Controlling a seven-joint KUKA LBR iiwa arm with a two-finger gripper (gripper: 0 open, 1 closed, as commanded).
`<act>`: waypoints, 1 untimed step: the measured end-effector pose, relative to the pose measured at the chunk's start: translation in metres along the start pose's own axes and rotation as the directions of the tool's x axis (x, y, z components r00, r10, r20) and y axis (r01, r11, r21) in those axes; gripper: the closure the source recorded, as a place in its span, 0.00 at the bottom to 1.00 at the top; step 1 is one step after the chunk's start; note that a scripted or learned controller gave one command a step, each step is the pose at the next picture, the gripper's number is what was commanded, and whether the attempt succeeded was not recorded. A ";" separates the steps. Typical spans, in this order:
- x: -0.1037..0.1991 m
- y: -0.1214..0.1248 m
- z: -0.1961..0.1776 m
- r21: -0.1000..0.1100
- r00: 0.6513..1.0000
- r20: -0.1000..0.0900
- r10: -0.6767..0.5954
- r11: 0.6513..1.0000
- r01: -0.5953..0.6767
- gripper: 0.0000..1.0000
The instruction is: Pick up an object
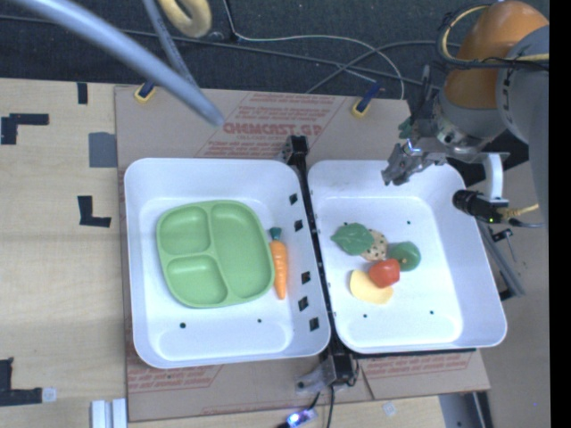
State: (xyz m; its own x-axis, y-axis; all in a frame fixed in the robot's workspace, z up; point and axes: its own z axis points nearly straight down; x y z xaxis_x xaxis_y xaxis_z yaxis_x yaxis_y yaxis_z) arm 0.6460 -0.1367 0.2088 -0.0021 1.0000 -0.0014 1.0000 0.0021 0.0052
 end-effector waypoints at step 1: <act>0.001 0.001 -0.028 0.003 1.000 -0.001 0.000 1.000 0.000 1.00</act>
State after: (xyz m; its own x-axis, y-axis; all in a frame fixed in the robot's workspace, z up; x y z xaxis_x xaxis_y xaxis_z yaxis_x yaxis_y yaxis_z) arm 0.6467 -0.1359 0.2371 -0.0023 1.0000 0.0000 1.0000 0.0023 0.0018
